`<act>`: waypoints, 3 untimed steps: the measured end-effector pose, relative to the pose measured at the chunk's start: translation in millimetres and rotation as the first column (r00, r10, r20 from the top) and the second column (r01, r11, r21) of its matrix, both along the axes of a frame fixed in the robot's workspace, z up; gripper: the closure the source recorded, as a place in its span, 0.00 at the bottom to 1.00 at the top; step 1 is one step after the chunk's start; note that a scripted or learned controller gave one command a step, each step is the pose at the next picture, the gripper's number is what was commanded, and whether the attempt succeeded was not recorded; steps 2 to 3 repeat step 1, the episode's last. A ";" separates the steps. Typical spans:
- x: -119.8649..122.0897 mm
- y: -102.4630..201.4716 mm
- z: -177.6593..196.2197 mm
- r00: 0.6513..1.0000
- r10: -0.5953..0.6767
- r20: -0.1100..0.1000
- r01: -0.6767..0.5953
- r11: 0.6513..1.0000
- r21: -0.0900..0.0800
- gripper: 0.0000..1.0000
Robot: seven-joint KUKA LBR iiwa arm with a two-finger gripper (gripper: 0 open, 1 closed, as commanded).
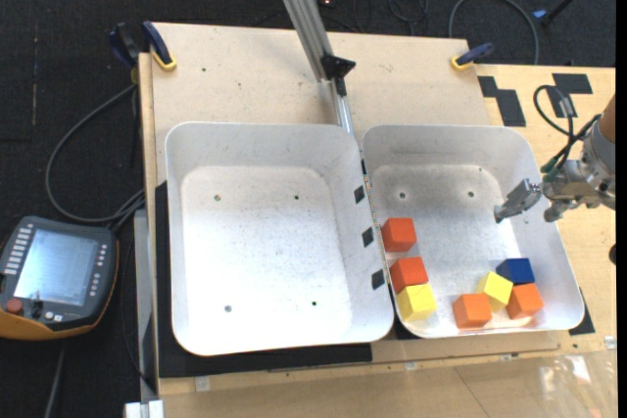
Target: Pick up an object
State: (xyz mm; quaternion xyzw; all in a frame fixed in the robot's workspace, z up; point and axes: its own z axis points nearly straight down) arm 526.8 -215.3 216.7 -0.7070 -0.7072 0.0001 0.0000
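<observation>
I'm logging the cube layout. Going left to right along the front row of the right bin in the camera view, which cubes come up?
Yellow cube → orange cube → second yellow cube → orange cube at the right end.

The arm comes in from the right edge of the camera view, and just its last part is visible, a grey wrist body with some cables near it. From this body the gripper point(511, 203) reaches to the left and a little downward, at a slant and not vertical. Its dark tip is low over the right side of the right bin. The tip is too small and dark to show more detail.
</observation>
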 end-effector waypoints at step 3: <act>-37.2 13.6 -86.9 1.000 -0.002 0.003 0.002 1.000 -0.003 0.00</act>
